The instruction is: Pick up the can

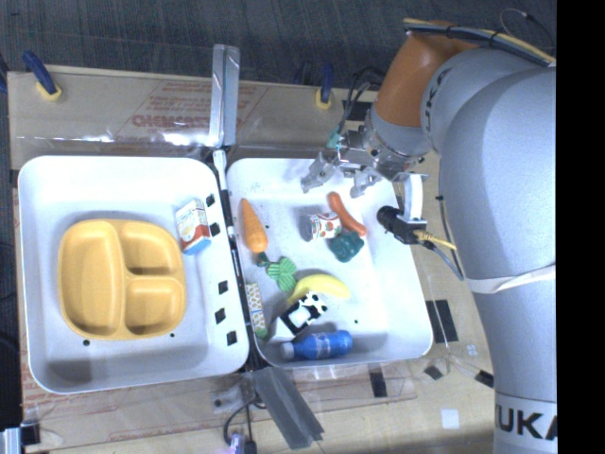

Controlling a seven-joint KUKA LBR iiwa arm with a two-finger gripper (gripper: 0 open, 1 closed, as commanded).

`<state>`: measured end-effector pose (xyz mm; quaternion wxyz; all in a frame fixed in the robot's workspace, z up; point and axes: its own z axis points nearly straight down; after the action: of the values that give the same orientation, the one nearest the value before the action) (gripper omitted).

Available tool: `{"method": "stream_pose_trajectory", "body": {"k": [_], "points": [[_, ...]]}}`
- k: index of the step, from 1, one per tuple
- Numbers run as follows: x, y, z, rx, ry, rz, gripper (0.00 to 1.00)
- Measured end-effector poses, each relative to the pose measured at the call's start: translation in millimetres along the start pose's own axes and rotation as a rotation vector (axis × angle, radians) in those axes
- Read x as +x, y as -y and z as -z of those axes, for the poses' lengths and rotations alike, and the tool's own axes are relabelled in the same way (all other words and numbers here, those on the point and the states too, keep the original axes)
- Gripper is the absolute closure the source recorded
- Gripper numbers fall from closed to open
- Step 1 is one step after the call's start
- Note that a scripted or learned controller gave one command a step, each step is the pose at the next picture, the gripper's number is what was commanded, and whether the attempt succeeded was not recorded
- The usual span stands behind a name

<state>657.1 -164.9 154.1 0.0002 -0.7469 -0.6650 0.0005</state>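
Your can (324, 225) lies in the right bin (402, 334), a little above its middle, a small white one with a red-marked label, tipped over rather than standing. A sausage (347, 214) touches it on the right, and a green toy (346, 246) sits just below and to the right of it. Those two are what you have to work around.

The gripper (337, 175) hangs above the bin's far edge, near the can but not over it, and its fingers stand spread apart with nothing between them. So you are in the approach, with the grasp not yet begun.

To do this well, bring the gripper toward you until it sits squarely over the can before you descend. Turn the wrist so one finger goes down on the can's free left side and the other on its top or bottom, not into the sausage. Come down straight and slowly; a can on its side will likely roll if a finger nudges it first. Close only once both fingers flank it, then lift a little and check it comes up alone.

The carrot (252, 226), banana (320, 286) and bottle (321, 345) lie well clear.
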Motion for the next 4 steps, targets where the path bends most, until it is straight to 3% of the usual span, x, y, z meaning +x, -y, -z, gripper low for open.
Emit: {"method": "stream_pose_trajectory", "body": {"k": [1,2,3,4], "points": [[6,23,-61,-0.003,0.001,-0.032,0.0],[7,22,-50,-0.005,0.001,-0.027,1.0],[115,13,70,-0.004,0.0,0.231,1.0],[136,63,108,0.001,0.0,0.128,1.0]]}}
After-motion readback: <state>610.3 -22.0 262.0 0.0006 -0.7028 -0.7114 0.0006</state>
